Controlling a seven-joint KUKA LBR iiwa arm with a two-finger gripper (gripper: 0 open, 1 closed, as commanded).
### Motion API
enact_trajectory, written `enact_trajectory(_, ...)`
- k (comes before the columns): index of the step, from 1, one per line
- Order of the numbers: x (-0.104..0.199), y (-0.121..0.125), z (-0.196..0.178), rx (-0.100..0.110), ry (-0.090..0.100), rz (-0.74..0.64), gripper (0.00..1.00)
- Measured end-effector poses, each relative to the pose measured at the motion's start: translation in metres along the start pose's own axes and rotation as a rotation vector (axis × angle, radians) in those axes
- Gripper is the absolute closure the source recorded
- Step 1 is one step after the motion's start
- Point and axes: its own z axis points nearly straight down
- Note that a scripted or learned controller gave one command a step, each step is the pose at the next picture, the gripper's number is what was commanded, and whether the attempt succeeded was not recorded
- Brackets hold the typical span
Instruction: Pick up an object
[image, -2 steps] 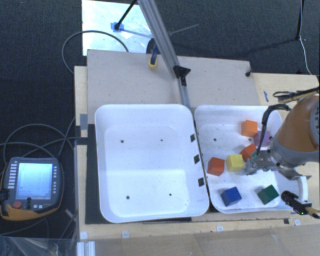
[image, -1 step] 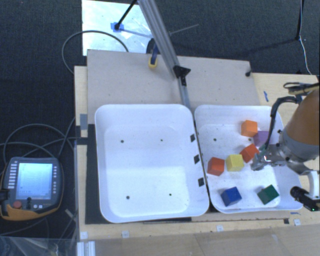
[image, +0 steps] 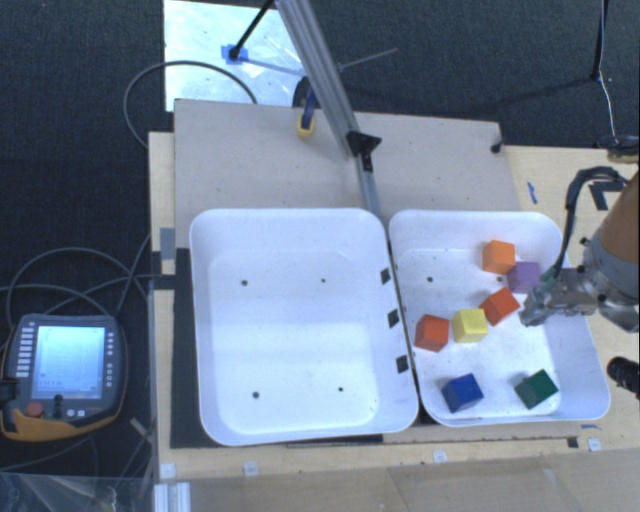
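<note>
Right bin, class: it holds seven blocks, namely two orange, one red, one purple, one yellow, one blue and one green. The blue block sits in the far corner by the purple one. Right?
Not quite. The camera view shows the blue block at the near edge of the right bin, beside the green block, well apart from the purple block. The count and colours stand.

Arm: one, entering from the right edge of the camera view, its grey body largely cut off by the frame. Wrist: grey, with dark cabling looped above it, angled down and to the left. Gripper (image: 532, 308): metallic grey, at the arm's leftward end, tip pointing left and held low. Finger state: too blurred and small to make out.
</note>
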Motion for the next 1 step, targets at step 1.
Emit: enact_trajectory(1, -0.0008, 0.0042, -0.0649, -0.001, -0.001, -0.001, 1.00)
